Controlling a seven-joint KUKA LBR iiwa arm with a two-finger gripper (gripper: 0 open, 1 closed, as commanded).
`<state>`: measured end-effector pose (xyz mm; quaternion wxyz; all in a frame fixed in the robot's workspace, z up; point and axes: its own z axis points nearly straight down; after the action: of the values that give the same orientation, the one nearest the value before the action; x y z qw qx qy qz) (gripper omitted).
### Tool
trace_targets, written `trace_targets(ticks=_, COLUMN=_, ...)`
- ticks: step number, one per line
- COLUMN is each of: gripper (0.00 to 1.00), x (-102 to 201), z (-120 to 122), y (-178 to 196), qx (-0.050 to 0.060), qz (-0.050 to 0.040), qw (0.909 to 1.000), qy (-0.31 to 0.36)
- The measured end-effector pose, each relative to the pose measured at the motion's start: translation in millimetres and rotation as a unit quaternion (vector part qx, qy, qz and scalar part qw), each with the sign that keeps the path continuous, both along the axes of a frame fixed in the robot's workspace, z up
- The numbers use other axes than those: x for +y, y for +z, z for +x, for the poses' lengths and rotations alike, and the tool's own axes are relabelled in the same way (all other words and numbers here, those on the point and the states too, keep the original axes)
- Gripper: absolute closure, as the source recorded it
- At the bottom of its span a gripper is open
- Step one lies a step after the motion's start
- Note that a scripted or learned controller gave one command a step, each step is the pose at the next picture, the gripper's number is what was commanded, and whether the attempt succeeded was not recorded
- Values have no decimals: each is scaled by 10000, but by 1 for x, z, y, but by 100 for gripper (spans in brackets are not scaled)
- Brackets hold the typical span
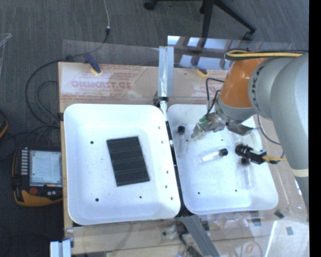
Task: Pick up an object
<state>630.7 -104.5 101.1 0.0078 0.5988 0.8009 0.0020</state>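
Camera view: grey arm (273, 95) slants down into the right bin (225, 201), gripper (195, 134) near a small black piece (180, 130); its opening cannot be told.

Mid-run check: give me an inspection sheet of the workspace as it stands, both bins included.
Surface: left bin and right bin side by side on a cardboard sheet.
Job's things: black ribbed panel flat in the left bin; clear vial with black cap, second clear tube and small black piece in the right bin.
Clutter: nothing seen.
Grippers: gripper low over the right bin, beside the small black piece; whether it holds anything cannot be told.
Cables: black cables on the floor, left of the bench.
Surroundings: teach pendant on the floor; chair base beyond the bench.
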Motion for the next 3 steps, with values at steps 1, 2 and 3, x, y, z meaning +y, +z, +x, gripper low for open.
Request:
trace_targets(ticks=1, gripper=0, x=0, z=0, y=0, qx=3, qz=2, qw=10000, qy=-2)
trace_targets(ticks=2, gripper=0, x=0, z=0, y=0, qx=3, qz=1, qw=10000, qy=-1)
trace_targets(ticks=3, gripper=100, x=0, z=0, y=9, qx=4, qz=7, qw=10000, qy=-5)
